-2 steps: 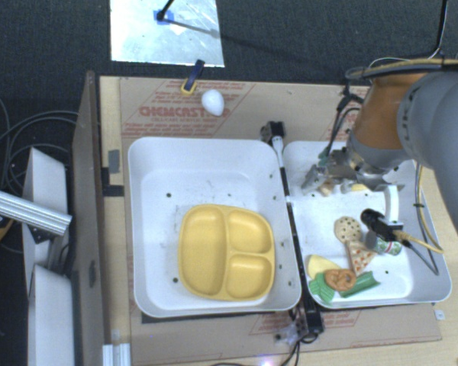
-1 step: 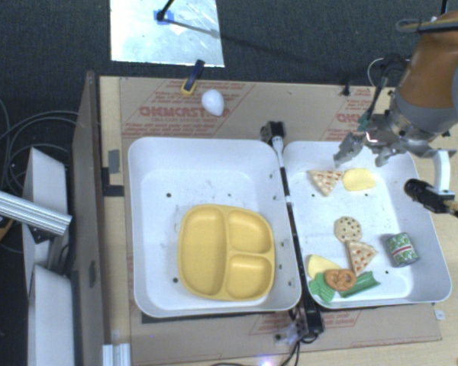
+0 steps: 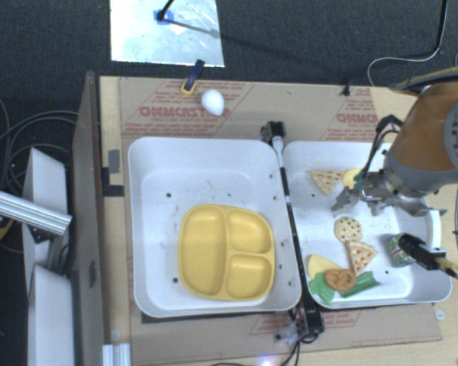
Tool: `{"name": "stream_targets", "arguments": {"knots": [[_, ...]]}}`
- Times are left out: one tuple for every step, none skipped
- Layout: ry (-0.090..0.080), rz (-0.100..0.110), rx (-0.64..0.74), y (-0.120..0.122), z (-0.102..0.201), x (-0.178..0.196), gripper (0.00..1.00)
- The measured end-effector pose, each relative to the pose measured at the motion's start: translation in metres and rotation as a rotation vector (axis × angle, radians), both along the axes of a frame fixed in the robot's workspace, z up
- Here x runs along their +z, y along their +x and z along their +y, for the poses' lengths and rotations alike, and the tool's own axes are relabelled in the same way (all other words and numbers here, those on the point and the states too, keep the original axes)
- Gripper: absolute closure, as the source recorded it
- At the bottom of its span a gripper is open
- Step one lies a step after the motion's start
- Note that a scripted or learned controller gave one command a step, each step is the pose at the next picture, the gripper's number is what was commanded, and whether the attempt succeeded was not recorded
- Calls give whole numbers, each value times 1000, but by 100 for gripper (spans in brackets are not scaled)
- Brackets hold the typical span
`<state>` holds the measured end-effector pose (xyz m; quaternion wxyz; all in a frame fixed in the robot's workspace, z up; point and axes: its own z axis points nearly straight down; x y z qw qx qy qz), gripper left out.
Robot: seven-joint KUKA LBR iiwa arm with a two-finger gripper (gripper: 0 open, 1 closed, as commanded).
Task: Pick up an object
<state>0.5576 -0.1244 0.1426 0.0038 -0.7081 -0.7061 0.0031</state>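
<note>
Arm: one, grey with orange band above the wrist, entering from the right, bent downward. Gripper: two-finger, pointed down and leftward, held low; nothing seen between its tips.

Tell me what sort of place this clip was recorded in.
Most likely a robotics lab bench: a robot arm reaches over two white bins, which sit on cardboard. One bin holds toy food, the other a yellow divided plate, and loose cables lie alongside.
</note>
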Motion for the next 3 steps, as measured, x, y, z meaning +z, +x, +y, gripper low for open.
{"name": "stream_targets", "arguments": {"knots": [[0,-8,2,-1,-9,-61,0],[-1,-14,4,1,-9,-47,100],[5,-21,20,9,126,47,100]]}}
